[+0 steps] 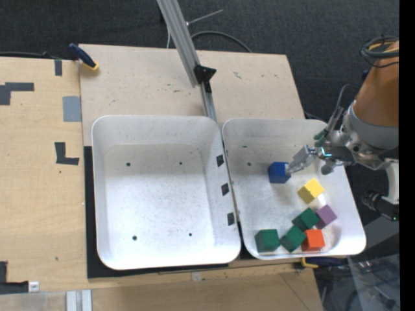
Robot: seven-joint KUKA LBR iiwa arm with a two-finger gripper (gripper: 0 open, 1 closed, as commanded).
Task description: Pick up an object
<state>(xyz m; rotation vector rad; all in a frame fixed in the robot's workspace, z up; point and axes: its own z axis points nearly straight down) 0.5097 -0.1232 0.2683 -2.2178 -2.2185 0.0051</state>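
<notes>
In the right bin (256, 131) a blue cube (278, 172) rests on the floor, left of centre. My gripper (312, 166) hangs just right of it, with its left finger (298, 162) reaching down to the cube's upper right edge and its right finger (327, 168) well apart. The gripper is open, and the cube is outside the gap, not between the fingers. A yellow cube (311, 190) lies just below the gripper.
A purple cube (326, 214), an orange cube (314, 240) and three green blocks (293, 238) cluster in the right bin's near right corner. The left bin (104, 141) stands beside it. A slanted metal rail (185, 41) crosses above the bins.
</notes>
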